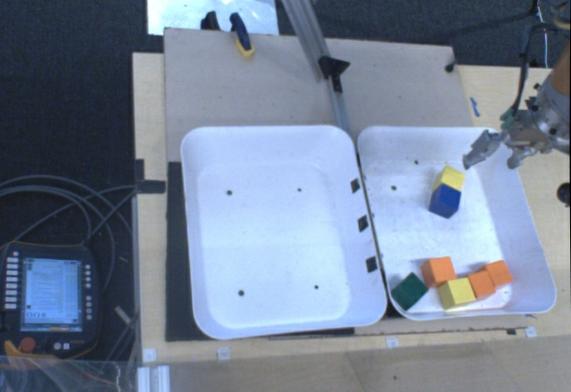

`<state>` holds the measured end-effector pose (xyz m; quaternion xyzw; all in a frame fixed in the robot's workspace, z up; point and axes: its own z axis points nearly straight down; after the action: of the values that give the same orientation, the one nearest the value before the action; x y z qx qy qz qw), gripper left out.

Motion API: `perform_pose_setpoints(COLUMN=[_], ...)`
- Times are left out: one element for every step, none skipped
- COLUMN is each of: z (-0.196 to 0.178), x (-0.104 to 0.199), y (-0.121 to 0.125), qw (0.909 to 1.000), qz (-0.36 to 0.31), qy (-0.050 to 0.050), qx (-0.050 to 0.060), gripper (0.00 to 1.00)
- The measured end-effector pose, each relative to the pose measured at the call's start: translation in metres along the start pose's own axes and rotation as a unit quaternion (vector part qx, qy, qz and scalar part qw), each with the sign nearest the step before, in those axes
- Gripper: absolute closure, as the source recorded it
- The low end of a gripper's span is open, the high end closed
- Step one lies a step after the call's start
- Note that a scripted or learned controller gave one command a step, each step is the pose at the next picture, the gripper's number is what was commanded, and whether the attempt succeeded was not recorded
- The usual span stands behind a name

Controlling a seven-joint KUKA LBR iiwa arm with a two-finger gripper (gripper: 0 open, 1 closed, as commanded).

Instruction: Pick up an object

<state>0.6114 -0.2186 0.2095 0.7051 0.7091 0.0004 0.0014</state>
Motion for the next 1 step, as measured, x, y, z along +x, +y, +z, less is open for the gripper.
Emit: perform_pose_setpoints(z=[0.0], x=[0.0], y=[0.0], qw=[1.0], qz=[0.0], qy=[0.0], qx=[0.0], gripper=[0.0])
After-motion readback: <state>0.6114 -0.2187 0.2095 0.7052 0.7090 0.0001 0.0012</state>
